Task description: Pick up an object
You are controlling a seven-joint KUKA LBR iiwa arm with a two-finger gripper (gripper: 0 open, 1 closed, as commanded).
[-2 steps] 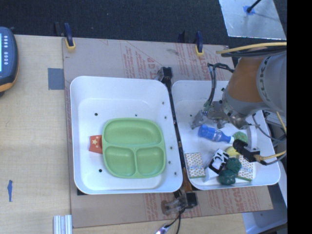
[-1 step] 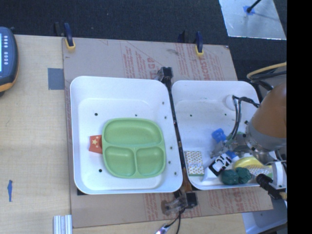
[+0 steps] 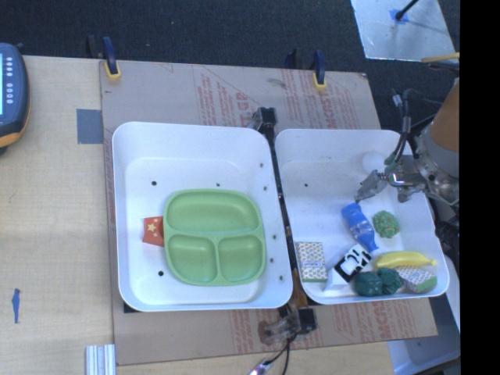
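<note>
Camera view: the metal two-finger gripper (image 3: 384, 183) hovers at the right of the frame over the right white bin (image 3: 328, 151), fingers spread, grasping nothing. Just below lies a blue plastic bottle (image 3: 358, 225), beside a green bumpy ball (image 3: 385, 223).

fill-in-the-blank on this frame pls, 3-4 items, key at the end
1. The green divided plate lies in the ____ bin.
2. The red card touches the plate's ____ edge.
3. The banana lies in the ____ bin.
4. The gripper hangs above the ____ bin.

Missing words: left; left; right; right
</note>
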